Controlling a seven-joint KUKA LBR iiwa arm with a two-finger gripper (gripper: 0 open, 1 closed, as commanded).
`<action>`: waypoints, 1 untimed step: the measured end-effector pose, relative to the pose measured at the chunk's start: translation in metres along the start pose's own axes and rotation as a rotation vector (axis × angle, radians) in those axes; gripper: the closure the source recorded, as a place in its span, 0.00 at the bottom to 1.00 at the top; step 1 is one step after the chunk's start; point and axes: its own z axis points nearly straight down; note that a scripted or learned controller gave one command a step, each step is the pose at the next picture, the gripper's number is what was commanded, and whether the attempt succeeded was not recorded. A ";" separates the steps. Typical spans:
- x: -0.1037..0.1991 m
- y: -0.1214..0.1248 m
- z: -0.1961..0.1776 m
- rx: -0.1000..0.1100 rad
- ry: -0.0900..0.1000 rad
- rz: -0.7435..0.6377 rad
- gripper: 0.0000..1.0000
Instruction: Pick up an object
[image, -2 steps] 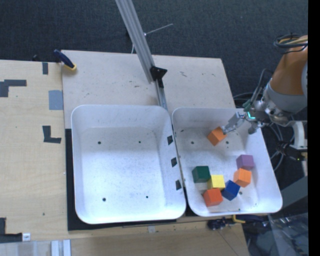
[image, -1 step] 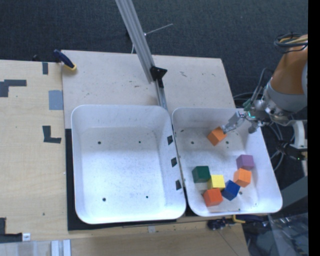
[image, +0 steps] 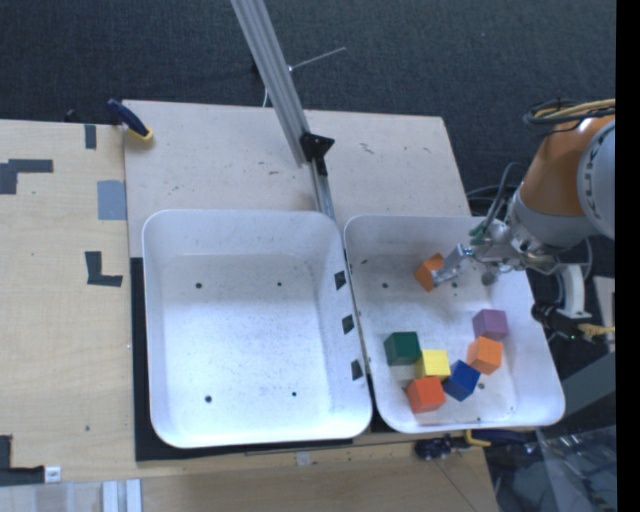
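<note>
Camera view, fixed overhead: the pincer (image: 447, 268) sits over the right bin (image: 535, 400), reaching in from the right, its fingers closed on an orange block (image: 430, 272) at its left tip. Below the pincer lie a purple block (image: 490, 322), a second orange block (image: 485, 354), and green (image: 402, 348), yellow (image: 434, 362), blue (image: 462, 380) and red (image: 425, 393) blocks.

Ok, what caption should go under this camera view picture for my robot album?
Robot gripper beside an orange block in the right bin, with six more coloured blocks clustered near the front.
</note>
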 end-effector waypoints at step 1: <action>0.001 -0.002 0.054 0.000 0.000 -0.001 0.00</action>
